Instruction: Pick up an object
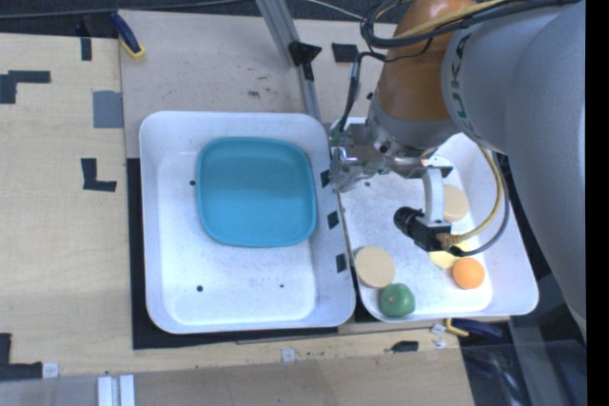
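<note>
The right bin [504, 299] holds a tan round disc [374, 266], a green ball [397, 299], an orange ball [467, 274] and a small yellow piece [442, 258] along its front. A second tan disc [456, 203] lies further back, partly behind the arm's hardware. My gripper [344, 164] hangs over the right bin's back left corner, close to the wall shared with the left bin. It is well behind the tan disc and the green ball, and nothing shows between its tips. The grey arm and its orange band [428, 33] cover the back of the right bin.
A large blue plate [255, 191] lies in the left bin [181, 299]. A slanted metal pole [276, 5] rises behind the bins. A black fitting [415, 225] on a looping cable hangs over the middle of the right bin.
</note>
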You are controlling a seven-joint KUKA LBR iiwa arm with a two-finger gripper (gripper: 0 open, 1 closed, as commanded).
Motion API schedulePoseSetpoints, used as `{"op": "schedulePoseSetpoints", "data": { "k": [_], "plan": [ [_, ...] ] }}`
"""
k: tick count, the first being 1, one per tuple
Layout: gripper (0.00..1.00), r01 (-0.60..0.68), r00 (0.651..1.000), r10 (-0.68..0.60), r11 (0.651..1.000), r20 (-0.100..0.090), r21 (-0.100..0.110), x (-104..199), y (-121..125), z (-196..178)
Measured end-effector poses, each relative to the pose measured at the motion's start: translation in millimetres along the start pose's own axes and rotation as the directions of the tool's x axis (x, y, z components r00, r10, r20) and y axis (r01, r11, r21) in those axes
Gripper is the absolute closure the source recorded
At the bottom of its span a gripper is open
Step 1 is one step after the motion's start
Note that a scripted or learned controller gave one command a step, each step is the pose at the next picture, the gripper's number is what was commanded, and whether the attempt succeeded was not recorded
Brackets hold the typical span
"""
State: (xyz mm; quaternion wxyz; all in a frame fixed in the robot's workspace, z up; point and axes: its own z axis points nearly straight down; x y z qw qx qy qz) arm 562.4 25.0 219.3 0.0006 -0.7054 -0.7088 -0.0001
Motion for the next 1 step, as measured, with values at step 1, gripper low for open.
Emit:
{"op": "schedulePoseSetpoints", "data": {
  "k": [1],
  "plan": [
    [1.00, -0.001, 1.000, 0.001, 1.000, 0.000, 0.001, 48.0, 9.3, 3.4]
  ]
}}
